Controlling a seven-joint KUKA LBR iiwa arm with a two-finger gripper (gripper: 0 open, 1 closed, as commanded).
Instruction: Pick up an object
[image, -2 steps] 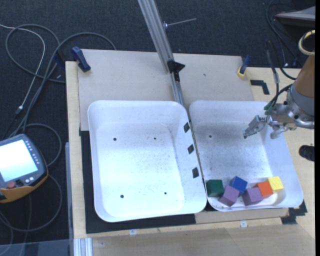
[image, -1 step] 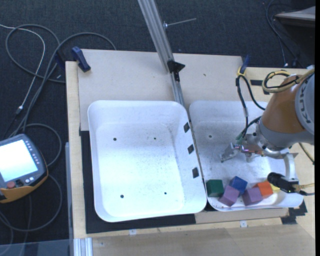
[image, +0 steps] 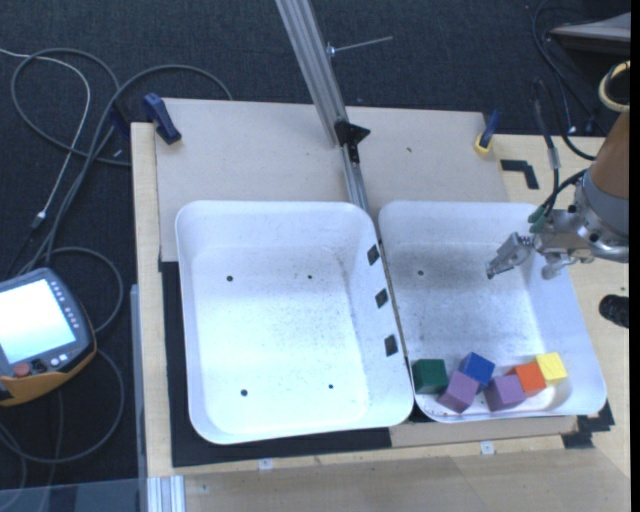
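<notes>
Several small cubes lie in a row along the front edge of the right bin (image: 440, 250): a green cube (image: 431, 375), a blue cube (image: 478, 367), two purple cubes (image: 461, 390) (image: 504, 392), an orange cube (image: 530, 377) and a yellow cube (image: 551, 367). My gripper (image: 525, 266) hangs over the right side of that bin, well behind the cubes. Its two fingers stand apart, open, with nothing between them.
The left bin (image: 200, 300) sits beside the right one, sharing a middle wall. A slanted metal pole (image: 320, 80) rises behind the bins. Blue clamps (image: 162, 117) hold the board's back corners. A teach pendant (image: 35, 325) and cables lie on the floor at left.
</notes>
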